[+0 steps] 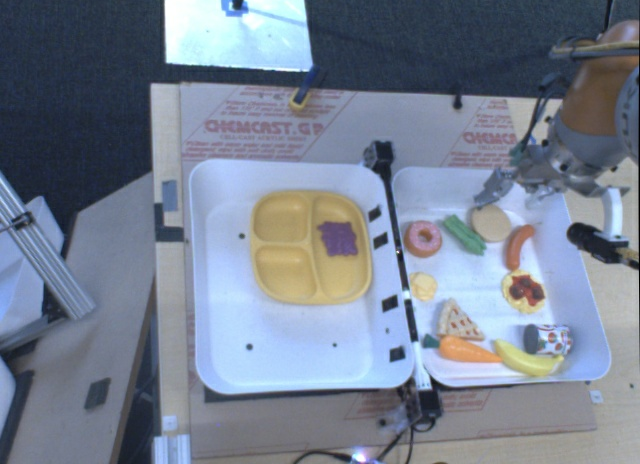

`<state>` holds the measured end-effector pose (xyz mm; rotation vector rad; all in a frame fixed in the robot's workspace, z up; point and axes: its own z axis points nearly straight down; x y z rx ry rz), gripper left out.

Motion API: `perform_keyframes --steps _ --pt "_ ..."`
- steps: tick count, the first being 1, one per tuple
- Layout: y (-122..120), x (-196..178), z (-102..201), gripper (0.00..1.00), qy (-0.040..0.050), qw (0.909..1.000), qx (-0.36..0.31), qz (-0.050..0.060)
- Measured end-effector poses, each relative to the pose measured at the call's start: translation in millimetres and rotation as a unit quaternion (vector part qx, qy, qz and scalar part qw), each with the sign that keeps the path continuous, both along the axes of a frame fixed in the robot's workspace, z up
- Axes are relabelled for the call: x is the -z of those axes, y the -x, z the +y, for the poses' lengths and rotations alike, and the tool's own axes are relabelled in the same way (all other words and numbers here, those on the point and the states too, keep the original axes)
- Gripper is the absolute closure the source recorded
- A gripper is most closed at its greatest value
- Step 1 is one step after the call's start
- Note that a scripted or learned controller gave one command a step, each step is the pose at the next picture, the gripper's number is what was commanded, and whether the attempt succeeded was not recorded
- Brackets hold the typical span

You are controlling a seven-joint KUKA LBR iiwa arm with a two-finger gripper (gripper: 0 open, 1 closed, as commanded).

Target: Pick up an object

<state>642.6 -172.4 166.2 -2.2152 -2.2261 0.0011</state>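
**Operator:** Report the position of the claw [497, 190] relative to the nearest pick target.

**Technician:** The claw hangs over the far part of the right bin [590, 337]. The nearest item is the round tan cookie [491, 222], which lies just below the claw tip in the camera view, toward the near side of the bench [120, 252]. Whether they touch or the claw is above it cannot be determined. The cookie is round, so no long axis constrains the approach.

**Operator:** Other candidates?

**Technician:** A green bean pod [463, 232] lies just left of the cookie, its long axis running diagonally. A sausage [518, 246] lies just right of it, tilted. A pink doughnut [422, 239] sits further left. The carrot [468, 350], banana [527, 358] and pizza slice [459, 321] are well apart from the claw, at the near edge.

**Operator:** Claw condition?

**Technician:** One dark tip is visible pointing down-left. How far it is spread cannot be told, and nothing is seen held in it. In my judgement, the coming move is a short descent onto the cookie.
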Motion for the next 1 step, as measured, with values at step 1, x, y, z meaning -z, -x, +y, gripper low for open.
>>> perform_keyframes --steps 1 --pt "1.6 45.4 -7.9 0.00 0.0004 1.0000 0.002 0.000"
